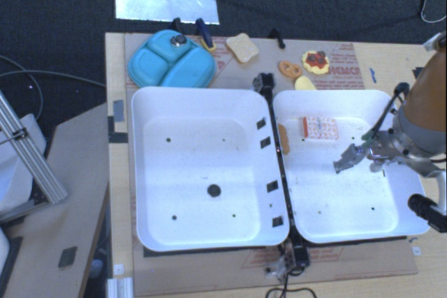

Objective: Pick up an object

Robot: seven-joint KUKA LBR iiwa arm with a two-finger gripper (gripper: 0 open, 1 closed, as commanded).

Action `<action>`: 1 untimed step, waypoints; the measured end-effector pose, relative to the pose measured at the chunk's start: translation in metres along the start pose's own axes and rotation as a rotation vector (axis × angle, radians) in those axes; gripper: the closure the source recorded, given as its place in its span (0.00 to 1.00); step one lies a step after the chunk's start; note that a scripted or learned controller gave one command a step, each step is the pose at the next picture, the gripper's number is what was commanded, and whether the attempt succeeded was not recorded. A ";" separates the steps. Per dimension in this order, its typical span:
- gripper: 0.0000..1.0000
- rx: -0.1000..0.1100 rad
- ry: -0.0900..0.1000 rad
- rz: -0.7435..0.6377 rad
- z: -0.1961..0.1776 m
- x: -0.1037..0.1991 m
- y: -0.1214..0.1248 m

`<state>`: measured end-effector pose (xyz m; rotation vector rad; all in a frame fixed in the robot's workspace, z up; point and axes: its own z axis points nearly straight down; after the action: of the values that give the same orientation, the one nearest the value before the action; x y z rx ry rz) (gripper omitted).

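Observation:
A small box with a red and white pattern lies in the right bin, near its far wall. A thin orange-brown piece rests against that bin's left wall. A small dark round thing sits on the floor of the left bin. My gripper reaches in from the right and hangs over the middle of the right bin, pointing left. It is a little to the right of the patterned box and nearer the camera, with nothing visibly held.
Behind the bins lie a blue divided plate, a toast slice, a pretzel, a small round tart and a yellow piece. Black clips line the divider between the bins. The arm's grey body overhangs the right bin's right side.

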<state>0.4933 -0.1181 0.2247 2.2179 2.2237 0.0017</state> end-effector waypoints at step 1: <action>0.00 -0.006 -0.003 0.000 0.145 -0.009 0.051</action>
<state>0.5447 -0.1268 0.0793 2.2133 2.2195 0.0048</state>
